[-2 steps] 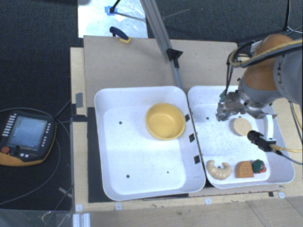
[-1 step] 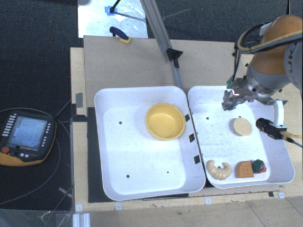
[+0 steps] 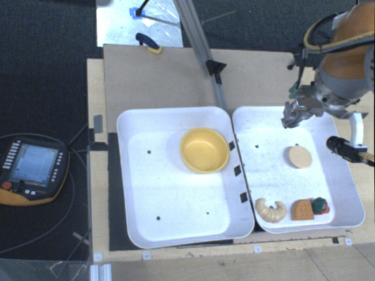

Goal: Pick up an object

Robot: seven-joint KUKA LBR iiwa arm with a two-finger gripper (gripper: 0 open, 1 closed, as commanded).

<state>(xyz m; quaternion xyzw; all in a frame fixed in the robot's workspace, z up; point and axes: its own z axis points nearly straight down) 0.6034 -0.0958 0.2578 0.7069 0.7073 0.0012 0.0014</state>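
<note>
My gripper hangs over the far part of the right bin, with nothing seen between its fingers. In that bin lie a round tan disc just below and right of the gripper, a pale croissant at the near edge, an orange cracker-like square beside it, and a small red and green piece further right. A yellow bowl sits in the left bin, near its far right corner.
A tripod leg slants across the cardboard sheet behind the bins. A teach pendant rests on the floor at the left. A black fitting of the arm overhangs the right bin's right wall.
</note>
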